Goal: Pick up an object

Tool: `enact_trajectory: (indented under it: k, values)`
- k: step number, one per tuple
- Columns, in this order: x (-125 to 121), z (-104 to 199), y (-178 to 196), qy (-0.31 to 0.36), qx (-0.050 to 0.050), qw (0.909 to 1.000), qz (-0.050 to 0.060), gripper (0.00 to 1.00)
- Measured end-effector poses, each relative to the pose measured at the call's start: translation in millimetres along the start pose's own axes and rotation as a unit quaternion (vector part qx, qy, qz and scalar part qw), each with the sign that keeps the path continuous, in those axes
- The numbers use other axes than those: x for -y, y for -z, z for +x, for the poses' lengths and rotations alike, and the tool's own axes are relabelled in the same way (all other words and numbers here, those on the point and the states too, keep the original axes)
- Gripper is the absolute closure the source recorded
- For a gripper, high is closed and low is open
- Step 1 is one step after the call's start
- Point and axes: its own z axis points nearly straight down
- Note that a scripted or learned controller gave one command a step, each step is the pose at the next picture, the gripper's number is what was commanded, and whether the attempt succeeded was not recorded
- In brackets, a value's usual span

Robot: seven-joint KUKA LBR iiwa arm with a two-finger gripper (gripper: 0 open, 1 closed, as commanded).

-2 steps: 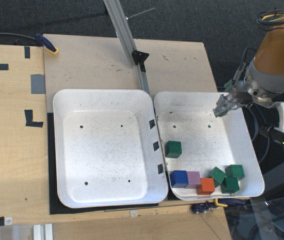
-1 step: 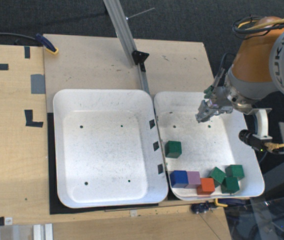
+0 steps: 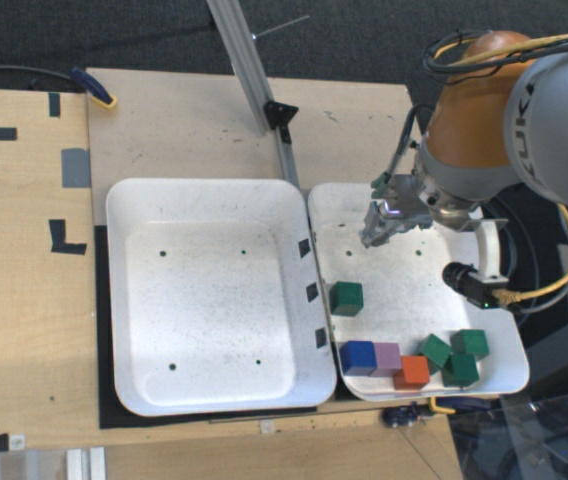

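Observation:
My gripper (image 3: 379,230) hangs over the upper part of the right bin (image 3: 404,268), above and to the right of a lone green cube (image 3: 346,297). I see nothing between its fingers. Along the bin's near edge lie a blue cube (image 3: 358,356), a lilac cube (image 3: 387,357), an orange cube (image 3: 414,371) and three dark green blocks (image 3: 456,356) clustered at the right corner.
The left bin (image 3: 209,293) lies beside the right one, sharing a raised rim with black clips. A slanted metal post (image 3: 249,58) rises behind the bins. The arm's orange band and yellow cables crowd the right side.

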Motion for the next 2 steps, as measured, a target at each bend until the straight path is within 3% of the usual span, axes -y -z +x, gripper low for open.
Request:
enact_trajectory:
  k: [2]
  values:
    - [2.7,119.7,-23.3,0.0,0.001,1.0,0.001,1.0]
